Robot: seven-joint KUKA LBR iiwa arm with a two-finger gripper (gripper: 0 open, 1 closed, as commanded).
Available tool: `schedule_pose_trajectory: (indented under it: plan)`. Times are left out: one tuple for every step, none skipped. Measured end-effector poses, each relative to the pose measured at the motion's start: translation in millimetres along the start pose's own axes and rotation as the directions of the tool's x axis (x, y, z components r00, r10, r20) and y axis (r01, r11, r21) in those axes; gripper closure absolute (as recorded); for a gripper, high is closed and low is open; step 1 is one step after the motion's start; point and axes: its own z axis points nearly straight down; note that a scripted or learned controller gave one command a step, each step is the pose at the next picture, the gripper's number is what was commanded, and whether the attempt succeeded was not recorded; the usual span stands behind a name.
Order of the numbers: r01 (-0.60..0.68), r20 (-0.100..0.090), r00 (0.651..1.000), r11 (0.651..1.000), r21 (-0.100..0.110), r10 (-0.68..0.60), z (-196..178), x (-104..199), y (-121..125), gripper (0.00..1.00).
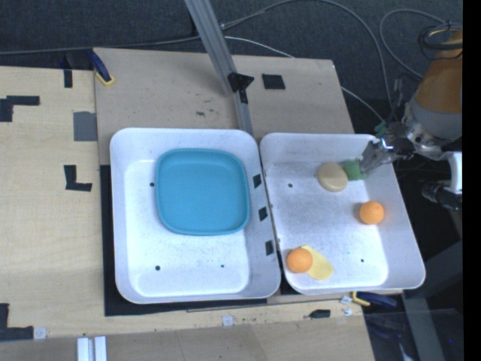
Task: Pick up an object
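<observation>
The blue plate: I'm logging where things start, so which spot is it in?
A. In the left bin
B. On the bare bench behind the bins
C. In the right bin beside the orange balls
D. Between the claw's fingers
A: the blue plate lies flat in the left bin, while the two orange balls and the claw are over at the right bin.

one fixed camera looks down at a slant on both bins (120, 201), arm (440, 89) entering at three o'clock.
</observation>
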Motion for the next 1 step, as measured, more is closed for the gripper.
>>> schedule_pose_trajectory:
  plan:
    - [0.000,0.000,1.000,1.000,-0.001,0.000,-51.0,0.0,0.8,1.00]
